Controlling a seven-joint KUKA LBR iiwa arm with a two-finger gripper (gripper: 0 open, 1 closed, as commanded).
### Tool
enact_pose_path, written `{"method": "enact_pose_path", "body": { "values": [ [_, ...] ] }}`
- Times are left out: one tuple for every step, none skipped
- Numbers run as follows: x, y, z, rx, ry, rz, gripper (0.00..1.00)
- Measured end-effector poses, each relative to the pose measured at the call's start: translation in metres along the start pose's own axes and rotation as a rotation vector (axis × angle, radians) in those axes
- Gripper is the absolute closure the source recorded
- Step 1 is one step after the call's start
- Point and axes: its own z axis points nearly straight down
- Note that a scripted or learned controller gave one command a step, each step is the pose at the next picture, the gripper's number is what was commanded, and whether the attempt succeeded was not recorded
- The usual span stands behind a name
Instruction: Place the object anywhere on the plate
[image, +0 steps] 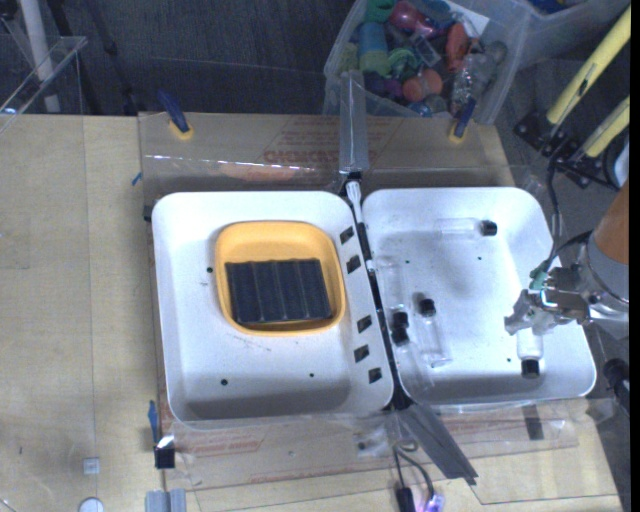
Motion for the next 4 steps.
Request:
{"method": "enact_pose_path", "body": {
  "values": [
    [-0.037,0.004,0.054,0.003,0.001,-0.090,1.00],
    [-0.037,0.005,0.054,0.003,0.001,-0.090,0.00],
    [-0.081,0.012,0.019,-0.003,-0.003,-0.350,0.00],
    [-0.080,0.037,0.000,-0.004,-0.004,-0.651,0.00]
  ]
}}
